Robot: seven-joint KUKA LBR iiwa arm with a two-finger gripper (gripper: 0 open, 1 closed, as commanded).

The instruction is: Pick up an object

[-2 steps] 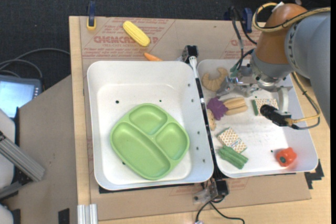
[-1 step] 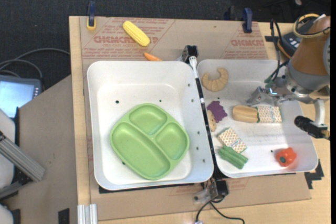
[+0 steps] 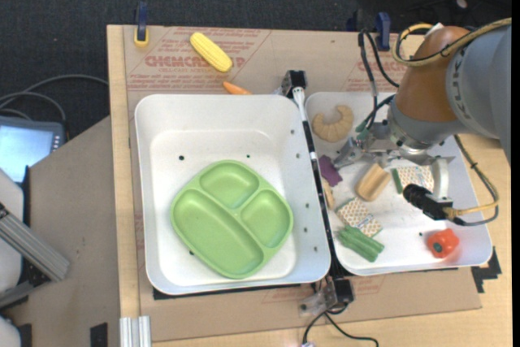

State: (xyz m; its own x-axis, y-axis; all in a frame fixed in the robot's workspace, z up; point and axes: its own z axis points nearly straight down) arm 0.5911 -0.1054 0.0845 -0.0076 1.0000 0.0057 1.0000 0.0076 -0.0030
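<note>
We see hand (image 3: 382, 152) low over right bin (image 3: 463, 252); grip state we cannot tell. Tan block (image 3: 372, 183) just below it. Croissant (image 3: 333, 123) near; green divided plate (image 3: 231, 217) in left bin (image 3: 154, 175).

Arm in from the right, tool (image 3: 375, 152) low over the right bin (image 3: 467, 252), just above a tan block (image 3: 372, 183). Croissant (image 3: 333, 123) upper left of it, green piece (image 3: 359, 243) below, orange-red toy (image 3: 442, 243) lower right. Left bin (image 3: 162, 142) holds a green divided plate (image 3: 231, 217)
</note>
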